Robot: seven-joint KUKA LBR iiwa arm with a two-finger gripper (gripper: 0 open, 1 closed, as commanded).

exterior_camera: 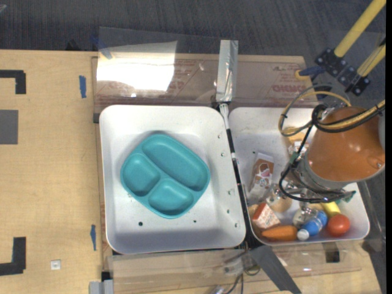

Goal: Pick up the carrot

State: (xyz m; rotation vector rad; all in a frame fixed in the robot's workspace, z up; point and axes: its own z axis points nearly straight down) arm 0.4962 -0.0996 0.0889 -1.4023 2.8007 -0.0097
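Orange-banded arm (343, 149) hangs over the carrot (278, 232) — hand's grip state unclear.

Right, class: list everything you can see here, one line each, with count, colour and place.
bins: two, white, side by side on the bench
plate: one, teal, three compartments, in the left bin
carrot: one, orange, at the right bin's near edge
tomato: one, red, right bin's near right corner
bottle: one, blue with a white cap, between carrot and tomato
packet: one, brown and white, middle of the right bin
arm: one, orange band, over the right bin
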